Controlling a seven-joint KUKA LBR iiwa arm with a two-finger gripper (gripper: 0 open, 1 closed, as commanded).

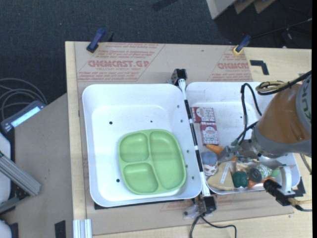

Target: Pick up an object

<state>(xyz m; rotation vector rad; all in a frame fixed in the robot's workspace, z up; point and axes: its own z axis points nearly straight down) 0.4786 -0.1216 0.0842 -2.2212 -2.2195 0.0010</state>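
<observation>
Camera view: gripper down in right bin, over a clutter pile; whether it is parted or holding anything can't be told. Nearest candidates are the green object just toward the front edge, probably compact, and the red-and-white box to its left, long axis running front-to-back

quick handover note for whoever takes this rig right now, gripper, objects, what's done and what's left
Gripper: low in the right bin, over its clutter; the view does not settle whether anything is held.
Objects: a red-and-white box lies near the divider, with small mixed items piled at the near end. The left bin holds a green divided tray.
Done: no pick confirmed.
Left: grasp one item, lift it clear.
</observation>
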